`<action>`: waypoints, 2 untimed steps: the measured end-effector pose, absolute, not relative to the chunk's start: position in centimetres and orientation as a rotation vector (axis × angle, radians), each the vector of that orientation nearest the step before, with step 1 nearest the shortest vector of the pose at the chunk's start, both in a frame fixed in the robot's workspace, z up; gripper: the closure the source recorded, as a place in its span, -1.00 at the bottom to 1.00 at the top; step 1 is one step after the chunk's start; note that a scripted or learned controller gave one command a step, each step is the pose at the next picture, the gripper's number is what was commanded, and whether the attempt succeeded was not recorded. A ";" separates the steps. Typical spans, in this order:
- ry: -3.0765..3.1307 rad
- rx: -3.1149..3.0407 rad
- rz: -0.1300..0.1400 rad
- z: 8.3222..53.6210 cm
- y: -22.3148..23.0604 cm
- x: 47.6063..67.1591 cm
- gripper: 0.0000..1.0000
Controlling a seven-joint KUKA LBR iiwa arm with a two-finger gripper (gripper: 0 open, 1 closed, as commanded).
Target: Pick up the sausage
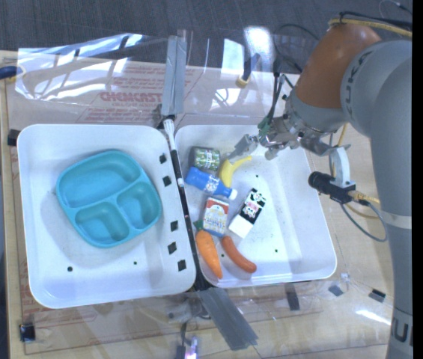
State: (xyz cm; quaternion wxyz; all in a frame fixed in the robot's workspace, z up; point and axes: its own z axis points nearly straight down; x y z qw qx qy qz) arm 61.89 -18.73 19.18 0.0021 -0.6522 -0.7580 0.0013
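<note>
Blue divided plate (108, 198) is sitting in the left bin (39, 268) on the worktop, while the sausage (239, 254) is lying beside a carrot (210, 253) at the right bin's (312, 230) near edge. Farther right, the gripper (277, 142) is hovering above a banana (230, 169), finger spread unclear.

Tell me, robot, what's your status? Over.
Claw at right bin's far side, near banana. Sausage untouched at near edge, beside carrot. Nothing covering it.
</note>
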 end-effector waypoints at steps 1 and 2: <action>-2.207 -2.223 0.011 8.9 -19.2 63.9 -1.00; -2.209 -2.214 0.014 9.7 -19.1 63.9 1.00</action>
